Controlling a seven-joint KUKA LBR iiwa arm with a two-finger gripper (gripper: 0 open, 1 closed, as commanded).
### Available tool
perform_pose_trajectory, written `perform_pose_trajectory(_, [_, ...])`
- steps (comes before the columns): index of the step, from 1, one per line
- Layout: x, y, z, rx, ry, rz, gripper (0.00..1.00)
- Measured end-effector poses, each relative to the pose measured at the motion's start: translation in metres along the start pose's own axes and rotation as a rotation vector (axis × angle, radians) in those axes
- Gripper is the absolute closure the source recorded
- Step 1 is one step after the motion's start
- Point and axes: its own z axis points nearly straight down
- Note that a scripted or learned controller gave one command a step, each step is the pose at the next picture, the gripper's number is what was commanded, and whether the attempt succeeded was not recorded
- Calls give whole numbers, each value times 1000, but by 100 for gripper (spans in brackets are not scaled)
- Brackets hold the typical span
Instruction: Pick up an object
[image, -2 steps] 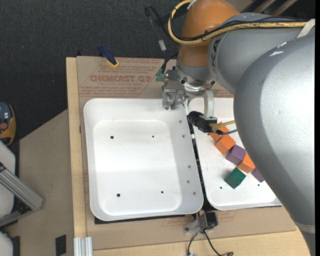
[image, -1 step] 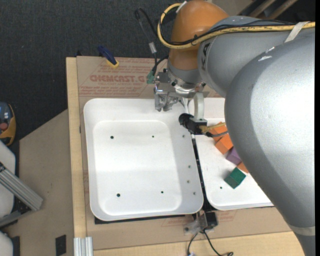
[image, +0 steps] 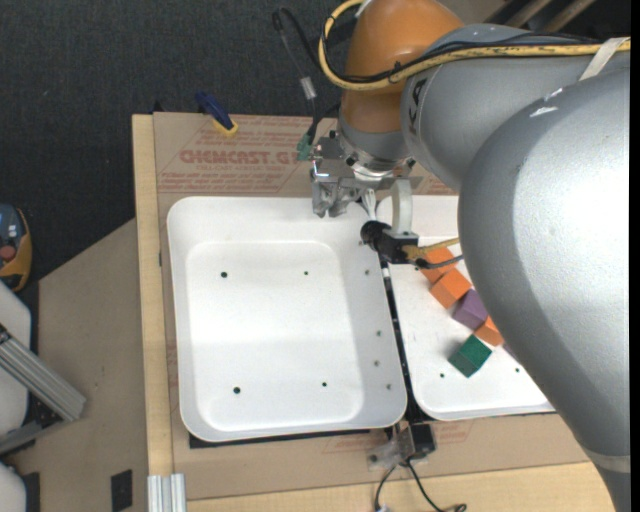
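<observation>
My gripper (image: 333, 203) hangs over the far edge of the left bin (image: 200, 240), near its back right corner. Its metal fingers point down with only a thin gap and nothing between them. In the right bin (image: 440, 395) lie an orange block (image: 450, 288), a purple block (image: 470, 309), a green block (image: 470, 356) and a small orange piece (image: 489, 334). The large grey arm covers much of the right bin.
Both bins rest on a cardboard sheet (image: 240, 150) on the bench. A blue and yellow clamp (image: 216, 113) sits at the sheet's far edge. The arm's orange band (image: 385, 45) looms above the gripper.
</observation>
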Motion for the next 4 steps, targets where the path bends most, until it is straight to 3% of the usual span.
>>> perform_pose_trajectory(1, [114, -1, -22, -2, 7, -9, 100])
perform_pose_trajectory(3, [108, 0, -42, -5, 1, -3, 100])
perform_pose_trajectory(4, [119, -54, -30, 8, 1, 0, 100])
